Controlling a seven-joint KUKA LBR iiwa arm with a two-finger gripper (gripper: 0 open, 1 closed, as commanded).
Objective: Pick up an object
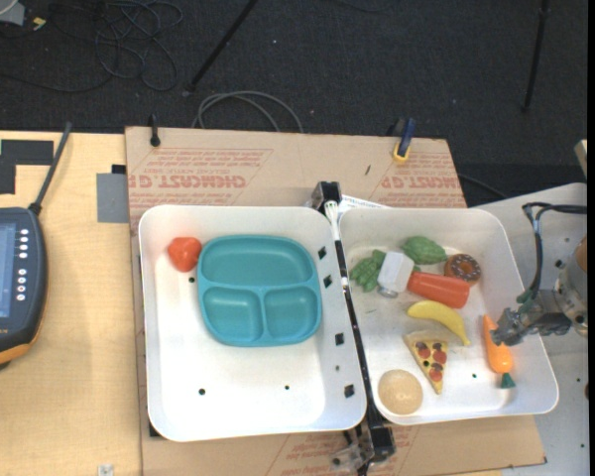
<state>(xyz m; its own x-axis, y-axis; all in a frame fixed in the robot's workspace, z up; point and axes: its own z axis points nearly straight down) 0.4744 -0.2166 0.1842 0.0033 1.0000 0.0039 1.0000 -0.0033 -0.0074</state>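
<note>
The carrot (497, 353) lay against the right wall of the right bin (535, 405), and our gripper (511, 327) hovered just above its top end. Honestly we couldn't tell how wide the claw was, or whether it had hold of anything. Our worry was the wall: that close, it could block the claw or make the carrot skid along the rim. The banana (440, 319) and pizza slice (428, 355) sat near, leaving more open room to the carrot's left.
</note>
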